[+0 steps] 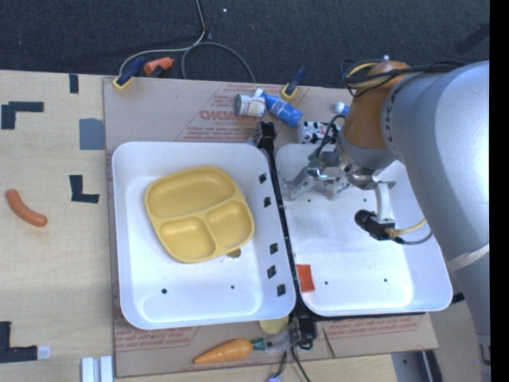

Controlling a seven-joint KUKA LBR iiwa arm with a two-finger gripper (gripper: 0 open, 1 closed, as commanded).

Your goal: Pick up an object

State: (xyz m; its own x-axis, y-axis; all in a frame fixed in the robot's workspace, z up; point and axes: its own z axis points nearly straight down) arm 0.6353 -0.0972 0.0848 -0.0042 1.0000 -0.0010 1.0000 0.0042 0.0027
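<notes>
Gripper [301, 185]: low over the upper left corner of the right bin [421, 297], tip toward the divider between the bins; how far it was open could not be told, being small and blurred against the white floor. Arm [429, 134]: grey, orange band above the wrist, reaching in from the right across the right bin. Orange block [304, 277]: flat on the right bin's floor, near its lower left corner, well apart from the gripper. Yellow divided plate [199, 212]: three compartments, lying in the middle of the left bin [127, 293]. Blue-and-white bottle [270, 106]: on its side on the board beyond the bins. Carrot [225, 351]: on the board at the near edge. Sausage [26, 208]: on the bench, far left.
</notes>
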